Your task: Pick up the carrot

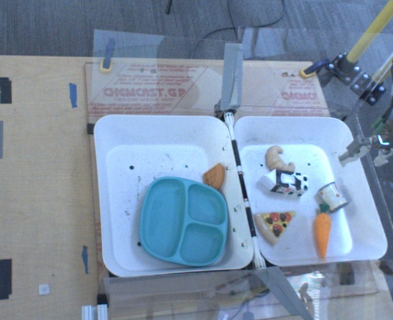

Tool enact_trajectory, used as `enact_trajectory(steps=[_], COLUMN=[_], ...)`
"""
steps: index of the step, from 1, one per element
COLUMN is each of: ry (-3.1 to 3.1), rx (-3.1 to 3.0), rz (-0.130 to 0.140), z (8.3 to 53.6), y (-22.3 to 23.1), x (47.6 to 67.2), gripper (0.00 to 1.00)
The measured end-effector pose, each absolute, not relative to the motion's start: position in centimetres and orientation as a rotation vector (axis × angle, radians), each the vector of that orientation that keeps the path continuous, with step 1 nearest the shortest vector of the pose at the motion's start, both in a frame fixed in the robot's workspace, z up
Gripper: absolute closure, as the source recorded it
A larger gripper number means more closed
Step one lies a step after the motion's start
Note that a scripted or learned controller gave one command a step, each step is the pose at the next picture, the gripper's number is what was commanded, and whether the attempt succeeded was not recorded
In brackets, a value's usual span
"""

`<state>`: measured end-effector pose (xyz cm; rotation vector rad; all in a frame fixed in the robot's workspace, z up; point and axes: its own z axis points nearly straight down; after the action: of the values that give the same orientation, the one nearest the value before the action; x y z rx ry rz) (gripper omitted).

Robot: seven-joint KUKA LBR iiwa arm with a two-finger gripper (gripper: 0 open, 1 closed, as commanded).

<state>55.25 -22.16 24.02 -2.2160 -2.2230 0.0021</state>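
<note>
The carrot is orange with a small green top and lies in the front right part of the right bin. It points toward the front edge, its green end facing the back. A small silver can lies just behind the carrot's top, almost touching it.
Also in the right bin are a pizza slice, a black-and-white toy cow and a beige curved piece. The left bin holds a teal divided plate and a brown bread-like piece. Clamps and a yellow pole stand at the back right.
</note>
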Motion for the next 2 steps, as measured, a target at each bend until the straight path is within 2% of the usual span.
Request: enact_trajectory(steps=[1, 2], ry=[-1.964, -2.007], rx=[-2.447, -2.422], rz=[0.004, -0.009], z=[15.7, 8.7], y=[-20.3, -19.9], x=[51.2, 48.3], gripper=[0.0, 0.0])
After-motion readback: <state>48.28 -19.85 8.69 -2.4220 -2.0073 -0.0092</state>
